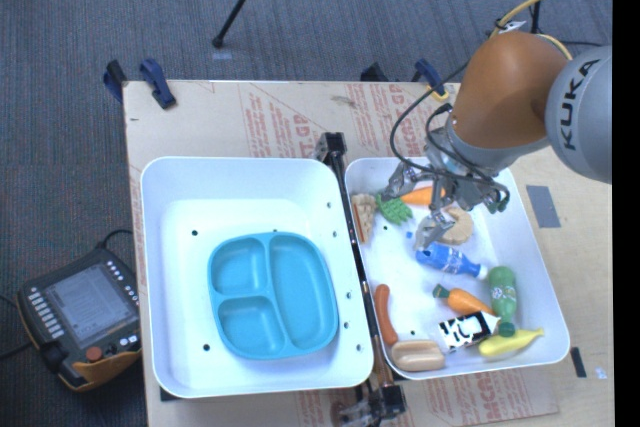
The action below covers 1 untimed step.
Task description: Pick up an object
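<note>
Gripper (437,215) hovering over right bin (530,260), upper part; grip state unclear. Round tan cookie (457,228) lying just at its 4 o'clock, blue bottle (450,261) at 6 o'clock, long axis running 9-to-3.

bins (160,215): glossy white plastic | tray (272,295): smooth blue plastic | bench (260,115): matt cardboard

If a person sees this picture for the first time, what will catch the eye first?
Probably the grey robot arm with its big orange band, reaching in from the right over the right white bin, which is crowded with small toy foods. Next, the bright blue three-compartment plastic tray lying alone in the left white bin.
</note>
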Each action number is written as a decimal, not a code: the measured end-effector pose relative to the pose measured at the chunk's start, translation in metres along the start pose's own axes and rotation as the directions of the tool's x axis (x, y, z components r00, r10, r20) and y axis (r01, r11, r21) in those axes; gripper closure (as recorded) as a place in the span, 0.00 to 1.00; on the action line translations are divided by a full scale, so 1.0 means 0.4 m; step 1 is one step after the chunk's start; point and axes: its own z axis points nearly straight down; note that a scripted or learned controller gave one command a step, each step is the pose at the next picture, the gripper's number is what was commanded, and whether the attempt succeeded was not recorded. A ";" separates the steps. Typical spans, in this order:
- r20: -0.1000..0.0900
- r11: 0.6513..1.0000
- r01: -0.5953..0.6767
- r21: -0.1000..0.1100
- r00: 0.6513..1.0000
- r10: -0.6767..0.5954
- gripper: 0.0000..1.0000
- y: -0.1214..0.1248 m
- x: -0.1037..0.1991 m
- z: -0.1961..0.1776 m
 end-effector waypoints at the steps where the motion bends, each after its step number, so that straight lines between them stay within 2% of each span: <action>1: -0.004 0.994 -0.114 -0.001 0.994 0.114 0.00 -0.017 -0.008 0.120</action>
